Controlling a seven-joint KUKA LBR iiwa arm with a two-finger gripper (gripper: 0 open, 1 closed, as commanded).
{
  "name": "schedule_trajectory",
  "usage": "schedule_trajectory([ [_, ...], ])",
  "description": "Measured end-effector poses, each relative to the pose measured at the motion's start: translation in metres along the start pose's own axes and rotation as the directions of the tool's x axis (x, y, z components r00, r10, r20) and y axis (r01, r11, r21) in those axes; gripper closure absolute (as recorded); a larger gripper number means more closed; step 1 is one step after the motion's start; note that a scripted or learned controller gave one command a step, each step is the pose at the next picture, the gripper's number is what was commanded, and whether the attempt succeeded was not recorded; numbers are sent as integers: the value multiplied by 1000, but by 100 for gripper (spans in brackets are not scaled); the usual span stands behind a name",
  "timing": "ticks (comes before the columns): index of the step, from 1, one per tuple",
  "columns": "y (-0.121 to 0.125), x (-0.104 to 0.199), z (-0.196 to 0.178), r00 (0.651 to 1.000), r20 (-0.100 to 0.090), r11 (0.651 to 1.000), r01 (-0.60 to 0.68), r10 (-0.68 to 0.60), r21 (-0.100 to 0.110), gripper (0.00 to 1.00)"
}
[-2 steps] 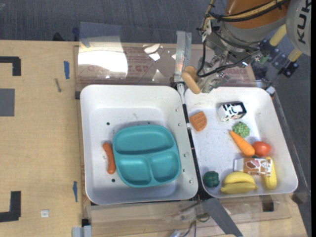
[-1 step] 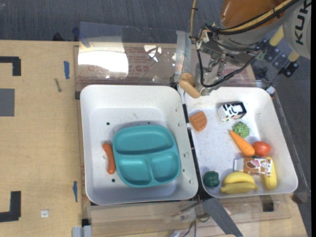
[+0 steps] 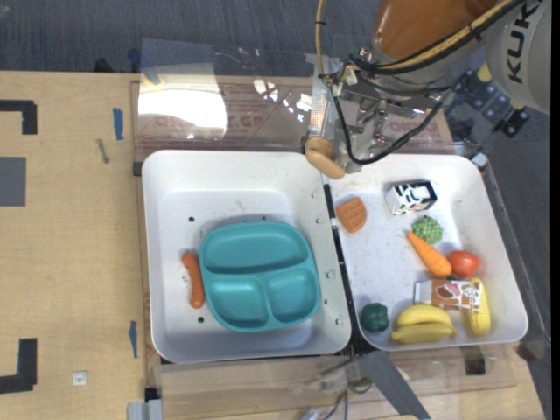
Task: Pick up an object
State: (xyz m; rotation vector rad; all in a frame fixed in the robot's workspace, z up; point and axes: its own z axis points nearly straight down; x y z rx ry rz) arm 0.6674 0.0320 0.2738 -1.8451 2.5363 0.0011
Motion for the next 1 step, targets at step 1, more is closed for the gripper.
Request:
schedule_trajectory([
  [1, 2, -6, -4, 970, 2, 970, 242, -242, 4, 100],
])
